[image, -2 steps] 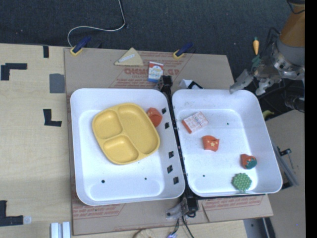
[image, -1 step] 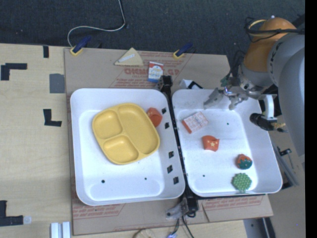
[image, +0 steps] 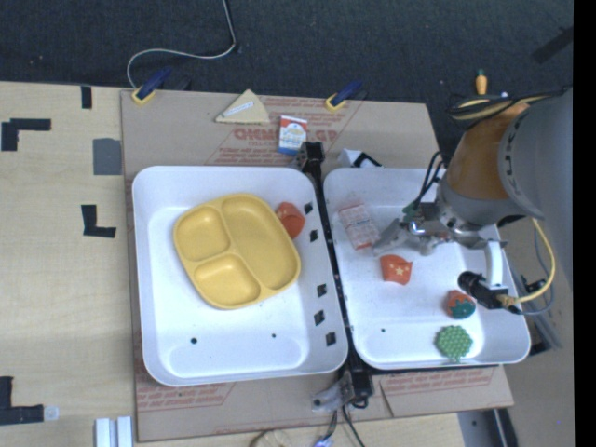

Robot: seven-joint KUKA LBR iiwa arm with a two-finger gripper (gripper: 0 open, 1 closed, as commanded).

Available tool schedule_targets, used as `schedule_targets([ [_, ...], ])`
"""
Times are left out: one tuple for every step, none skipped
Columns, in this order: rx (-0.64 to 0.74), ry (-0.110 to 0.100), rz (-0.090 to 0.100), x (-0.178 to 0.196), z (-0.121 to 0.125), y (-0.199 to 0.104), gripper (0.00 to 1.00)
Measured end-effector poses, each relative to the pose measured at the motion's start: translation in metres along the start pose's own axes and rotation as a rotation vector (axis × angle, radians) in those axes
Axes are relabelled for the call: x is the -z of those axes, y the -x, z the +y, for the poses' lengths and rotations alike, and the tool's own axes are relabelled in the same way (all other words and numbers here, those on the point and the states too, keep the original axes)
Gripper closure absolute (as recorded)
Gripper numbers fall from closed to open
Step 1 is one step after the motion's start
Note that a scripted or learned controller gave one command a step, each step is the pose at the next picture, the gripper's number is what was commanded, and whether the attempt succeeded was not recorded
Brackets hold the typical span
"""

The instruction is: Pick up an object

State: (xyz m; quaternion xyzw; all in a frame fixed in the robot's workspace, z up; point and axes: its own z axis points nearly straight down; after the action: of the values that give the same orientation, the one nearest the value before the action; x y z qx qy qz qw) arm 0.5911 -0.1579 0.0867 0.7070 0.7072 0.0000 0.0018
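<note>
arm casing (image: 551, 152): I see smooth grey, rounded and bulky
orange band (image: 477, 161): I see a broad curved amber-orange ring
wrist metalwork (image: 445, 223): I note silver-grey fittings, small, detail blurred
gripper (image: 394, 237): I see thin pale metallic fingers
cables (image: 538, 273): I count black and yellowish leads looping
black module (image: 482, 291): I note a dark rounded block

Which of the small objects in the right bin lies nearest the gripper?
The clear plastic packet beside the gripper; the orange block and the green bumpy ball lie farther.

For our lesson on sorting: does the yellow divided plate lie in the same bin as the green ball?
No, the yellow divided plate lies in the left bin, the green ball in the right bin.
</note>
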Motion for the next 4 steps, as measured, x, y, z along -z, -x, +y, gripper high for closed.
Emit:
schedule_targets([
  [0.001, 0.003, 0.0, 0.0, -0.019, -0.031, 0.0],
  [0.001, 0.004, -0.002, 0.01, -0.019, -0.03, 1.0],
  [0.001, 0.004, -0.002, 0.01, -0.019, -0.031, 0.0],
  [0.0, 0.005, -0.001, 0.0, -0.05, -0.049, 0.0],
])
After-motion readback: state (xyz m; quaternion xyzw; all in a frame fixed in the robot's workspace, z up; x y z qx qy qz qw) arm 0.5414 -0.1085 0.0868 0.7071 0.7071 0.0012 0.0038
